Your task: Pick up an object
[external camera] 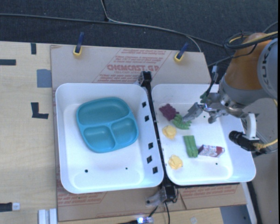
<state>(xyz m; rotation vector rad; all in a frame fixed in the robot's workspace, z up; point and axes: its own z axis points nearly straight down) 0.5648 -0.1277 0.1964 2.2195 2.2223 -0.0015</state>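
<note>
The right bin (242, 174) holds six things: one purple piece (167, 110), one green leafy piece (180, 122), one green bar (190, 146), two yellow pieces (169, 132) (175, 162) and one red-white packet (211, 150). The left bin (67, 171) carries one blue plate (107, 123) near its middle. The gripper (191, 113) is low over the right bin's far left part, just beside the leafy piece; whether it is apart or together I cannot tell.

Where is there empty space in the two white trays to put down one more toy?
Left bin: a bare strip runs along the front, below the blue divided plate.
Right bin: a bare patch at the front right, past the red-and-white packet.
Crowded: the middle of the right bin, where the purple piece, green leafy piece, two yellow pieces, green block and the tool sit.
</note>
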